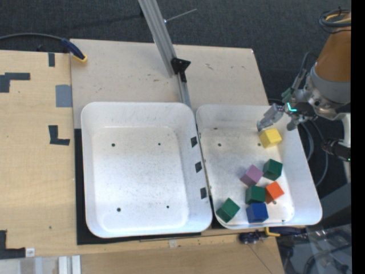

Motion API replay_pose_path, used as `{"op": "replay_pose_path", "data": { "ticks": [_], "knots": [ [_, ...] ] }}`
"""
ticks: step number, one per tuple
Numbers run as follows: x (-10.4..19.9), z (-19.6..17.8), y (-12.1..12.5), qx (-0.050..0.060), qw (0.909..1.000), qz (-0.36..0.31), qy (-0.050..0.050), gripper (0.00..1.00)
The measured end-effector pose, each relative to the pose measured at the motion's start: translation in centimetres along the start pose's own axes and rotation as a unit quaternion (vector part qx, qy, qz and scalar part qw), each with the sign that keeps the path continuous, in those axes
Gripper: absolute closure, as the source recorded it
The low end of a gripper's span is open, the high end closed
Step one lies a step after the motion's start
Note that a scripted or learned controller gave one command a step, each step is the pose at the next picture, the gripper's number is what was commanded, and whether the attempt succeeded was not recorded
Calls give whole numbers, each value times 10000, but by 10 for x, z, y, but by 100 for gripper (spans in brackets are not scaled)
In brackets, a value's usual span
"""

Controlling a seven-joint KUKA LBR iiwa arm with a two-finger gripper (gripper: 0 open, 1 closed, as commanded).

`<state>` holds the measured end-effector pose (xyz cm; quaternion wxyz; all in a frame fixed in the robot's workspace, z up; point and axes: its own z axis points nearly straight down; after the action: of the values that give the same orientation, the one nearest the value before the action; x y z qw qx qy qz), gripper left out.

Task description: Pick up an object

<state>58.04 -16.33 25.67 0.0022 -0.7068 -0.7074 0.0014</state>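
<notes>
My gripper (277, 124) hangs over the far right corner of the right bin (228, 121), below the arm's orange band. Its fingers (267, 119) stand apart, open. A yellow cube (271, 137) lies just under the fingertips on the bin floor, close to the left finger; nothing is clamped between the fingers. Nearer the front of the same bin sit a purple cube (251, 175), a green cube (272, 168), an orange cube (275, 190), a dark green cube (256, 194), a blue cube (257, 211) and another green cube (228, 209).
The left bin (137, 164) stands beside the right one, sharing a raised rim. A slanted metal bar (162, 33) runs from the top of the view down to the bins' far edge. A cable lies at the bench's far left.
</notes>
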Motion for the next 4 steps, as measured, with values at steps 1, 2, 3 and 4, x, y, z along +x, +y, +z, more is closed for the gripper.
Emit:
{"op": "replay_pose_path", "data": {
  "ticks": [1, 2, 3, 4],
  "knots": [
    [0, -2, 1, -22, 10000, -6, -4, 0],
    [10, 57, 1, 12, 10000, -4, -1, 0],
    [11, 122, -3, 14, 10000, -2, -2, 0],
    [12, 168, -4, -3, 10000, -3, -7, 0]
  ]
}}
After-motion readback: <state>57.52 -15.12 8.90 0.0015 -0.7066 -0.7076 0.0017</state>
